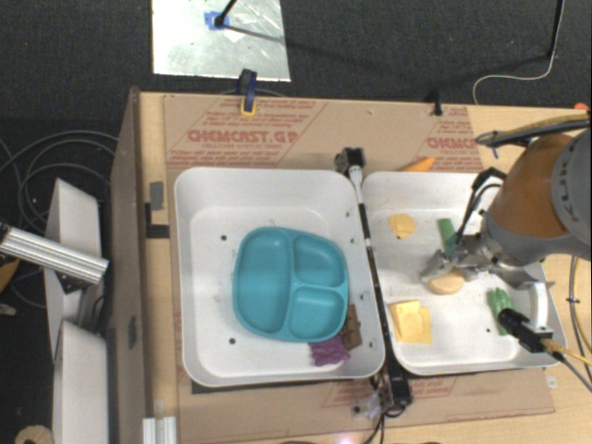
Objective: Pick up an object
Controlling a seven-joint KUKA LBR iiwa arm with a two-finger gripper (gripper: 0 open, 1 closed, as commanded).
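Red print "CHEMCAST GP" reads on the brown protective sheet (277,128) over the counter, far left beyond the end effector (442,268). A second, partly cut imprint sits just beyond it.

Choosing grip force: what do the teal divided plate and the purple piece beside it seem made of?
Teal divided plate: likely molded plastic, with smooth, uniform colour, a soft sheen and rounded compartment ridges. Purple piece: possibly soft plastic or rubber, matte and irregular in outline; too small to be sure.

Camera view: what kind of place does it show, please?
Probably a robotics lab test bench: two white bins on cardboard, a grey-and-orange arm reaching in, and loose cables on the dark floor.
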